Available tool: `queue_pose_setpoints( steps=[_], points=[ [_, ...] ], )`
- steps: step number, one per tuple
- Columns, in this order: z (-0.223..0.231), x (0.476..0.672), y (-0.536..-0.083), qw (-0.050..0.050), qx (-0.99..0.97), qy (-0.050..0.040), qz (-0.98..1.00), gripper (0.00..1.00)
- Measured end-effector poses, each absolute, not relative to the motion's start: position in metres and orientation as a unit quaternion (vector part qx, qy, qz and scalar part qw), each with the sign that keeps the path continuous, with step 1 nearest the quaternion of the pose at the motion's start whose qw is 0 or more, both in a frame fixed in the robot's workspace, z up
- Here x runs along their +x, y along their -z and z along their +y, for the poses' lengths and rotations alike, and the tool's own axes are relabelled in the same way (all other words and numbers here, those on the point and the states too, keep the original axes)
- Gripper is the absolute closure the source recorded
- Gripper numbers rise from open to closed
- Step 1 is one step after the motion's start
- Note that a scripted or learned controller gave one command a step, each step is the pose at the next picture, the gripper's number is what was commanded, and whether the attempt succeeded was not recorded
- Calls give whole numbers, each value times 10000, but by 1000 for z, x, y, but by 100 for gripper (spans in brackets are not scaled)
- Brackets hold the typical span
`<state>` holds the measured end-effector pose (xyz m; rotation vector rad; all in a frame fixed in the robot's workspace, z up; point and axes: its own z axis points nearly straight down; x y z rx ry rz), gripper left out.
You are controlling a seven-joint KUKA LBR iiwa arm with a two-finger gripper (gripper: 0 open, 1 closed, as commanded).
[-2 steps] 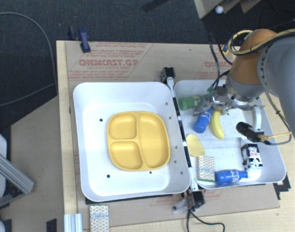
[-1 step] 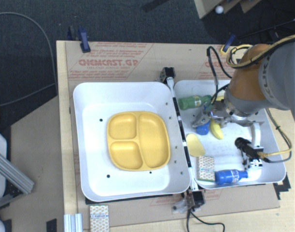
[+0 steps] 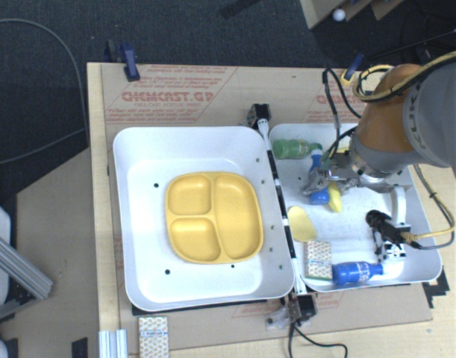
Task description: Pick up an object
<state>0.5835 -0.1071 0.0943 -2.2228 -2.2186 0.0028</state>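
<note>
**End effector low in the right bin, over the blue and yellow pieces**

End effector [image 3: 326,179] sits low in the right bin [image 3: 422,263], and I cannot tell from this angle whether it is wide or narrow. Right beneath and touching its tip lies a small blue object [image 3: 317,194], with a yellow object [image 3: 334,198] just beside it on the right. Both are small, bright and partly hidden by the metal. Outward from there I see a green bottle [image 3: 291,149] near the bin's far edge and a blue bottle [image 3: 354,272] along the near edge. A yellow divided plate [image 3: 213,217] lies in the left bin [image 3: 138,200] on the bench [image 3: 175,95].
</note>
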Motion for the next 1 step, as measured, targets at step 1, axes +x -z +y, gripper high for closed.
queue_pose_setpoints(
  steps=[1],
  points=[
    [-41,560,-185,-1,-7066,5,-7076,100]
  ],
)
